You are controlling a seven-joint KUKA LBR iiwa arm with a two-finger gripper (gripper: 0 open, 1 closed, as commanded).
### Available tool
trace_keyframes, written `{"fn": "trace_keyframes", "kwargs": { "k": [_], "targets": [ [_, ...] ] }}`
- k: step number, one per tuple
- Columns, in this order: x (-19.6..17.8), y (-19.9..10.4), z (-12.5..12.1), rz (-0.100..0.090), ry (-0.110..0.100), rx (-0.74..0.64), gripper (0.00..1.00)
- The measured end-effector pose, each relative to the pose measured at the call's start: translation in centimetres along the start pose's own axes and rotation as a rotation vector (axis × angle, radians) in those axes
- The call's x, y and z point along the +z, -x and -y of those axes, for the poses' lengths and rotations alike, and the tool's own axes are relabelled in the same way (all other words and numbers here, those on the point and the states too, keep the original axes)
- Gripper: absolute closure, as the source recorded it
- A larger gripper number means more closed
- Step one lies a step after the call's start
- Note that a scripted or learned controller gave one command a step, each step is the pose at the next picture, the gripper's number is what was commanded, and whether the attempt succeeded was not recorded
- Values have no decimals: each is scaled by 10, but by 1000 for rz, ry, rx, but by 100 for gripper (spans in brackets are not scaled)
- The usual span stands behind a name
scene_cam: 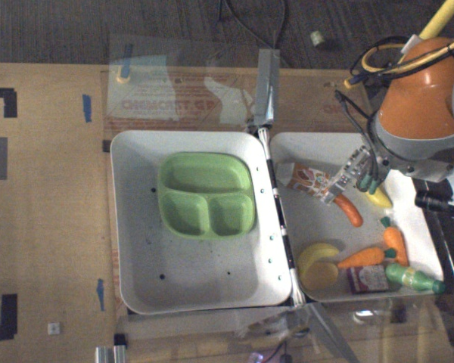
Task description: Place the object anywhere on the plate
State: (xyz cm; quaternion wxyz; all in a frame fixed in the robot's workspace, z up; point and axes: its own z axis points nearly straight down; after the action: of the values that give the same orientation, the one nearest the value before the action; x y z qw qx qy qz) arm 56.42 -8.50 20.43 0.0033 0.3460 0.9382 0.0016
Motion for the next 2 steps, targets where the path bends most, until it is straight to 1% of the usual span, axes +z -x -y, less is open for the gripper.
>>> {"fn": "trace_keyframes", "kwargs": {
  "k": [1,2],
  "targets": [
    [-14,64,25,2,-3,328,100],
    [-6,63,-85,0,-2,256,100]
  ]
}}
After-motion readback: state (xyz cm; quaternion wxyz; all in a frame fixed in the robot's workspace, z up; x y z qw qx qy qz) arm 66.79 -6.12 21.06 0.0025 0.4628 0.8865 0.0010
